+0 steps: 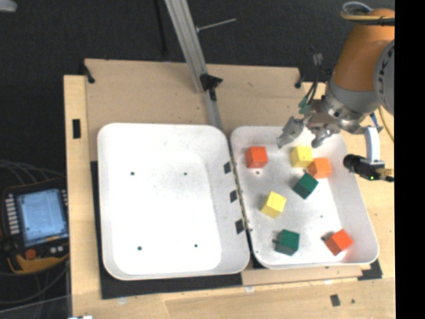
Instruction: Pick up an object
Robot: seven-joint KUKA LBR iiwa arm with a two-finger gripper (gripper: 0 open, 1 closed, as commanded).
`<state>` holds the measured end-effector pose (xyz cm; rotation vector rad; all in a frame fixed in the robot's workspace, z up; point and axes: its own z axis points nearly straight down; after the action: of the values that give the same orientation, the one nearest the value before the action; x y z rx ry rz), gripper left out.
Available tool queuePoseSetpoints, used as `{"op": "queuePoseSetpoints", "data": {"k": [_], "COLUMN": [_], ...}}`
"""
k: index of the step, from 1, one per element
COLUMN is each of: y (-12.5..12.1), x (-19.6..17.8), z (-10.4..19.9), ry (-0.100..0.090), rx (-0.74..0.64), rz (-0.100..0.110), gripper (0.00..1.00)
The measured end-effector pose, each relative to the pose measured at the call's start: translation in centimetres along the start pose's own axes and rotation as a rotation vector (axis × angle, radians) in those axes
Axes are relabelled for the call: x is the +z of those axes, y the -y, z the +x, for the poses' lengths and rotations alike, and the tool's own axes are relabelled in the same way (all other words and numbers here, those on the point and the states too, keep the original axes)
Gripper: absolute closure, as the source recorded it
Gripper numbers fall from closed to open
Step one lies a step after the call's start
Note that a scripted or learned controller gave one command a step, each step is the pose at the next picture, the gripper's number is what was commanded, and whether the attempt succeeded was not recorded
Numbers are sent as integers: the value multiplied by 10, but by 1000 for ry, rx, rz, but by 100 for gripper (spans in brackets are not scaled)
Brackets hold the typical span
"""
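- Cubes sit in the right bin (364,212), seven of them: yellow cube (301,155) and orange cube (320,167) touching near the far edge, dark green cube (305,185) just beside those two, red-orange cube (256,156) off to the left on its own, second yellow cube (273,204) mid-bin, second green cube (287,242) and a second red-orange cube (338,241) near the front rim.
- Tool (305,134) hangs over the bin's far edge, fingers spread apart, nothing between them; closest target looks like the yellow cube just below it.
- Risk 1: that yellow cube is packed against the orange one. A finger coming down on the shared side likely lands on top of a cube or shoves both, no clean grip.
- Risk 2: green neighbour is close enough to get nudged or pinched along with it.
- Risk 3: target sits near the bin's far wall; a finger could catch the rim on descent.
- Safer bet, in my view: the lone red-orange cube or mid-bin yellow, free on all sides.
- Left bin (113,198) on the tabletop (153,85) holds no cubes.
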<state>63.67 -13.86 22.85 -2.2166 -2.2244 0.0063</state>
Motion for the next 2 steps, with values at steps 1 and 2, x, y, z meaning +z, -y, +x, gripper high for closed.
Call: {"op": "queuePoseSetpoints", "data": {"k": [1,2], "y": [-4,4], "x": [44,96], "z": [-7,0], "ry": [0,-1], "rx": [4,6], "rz": [0,1], "gripper": [0,0]}}
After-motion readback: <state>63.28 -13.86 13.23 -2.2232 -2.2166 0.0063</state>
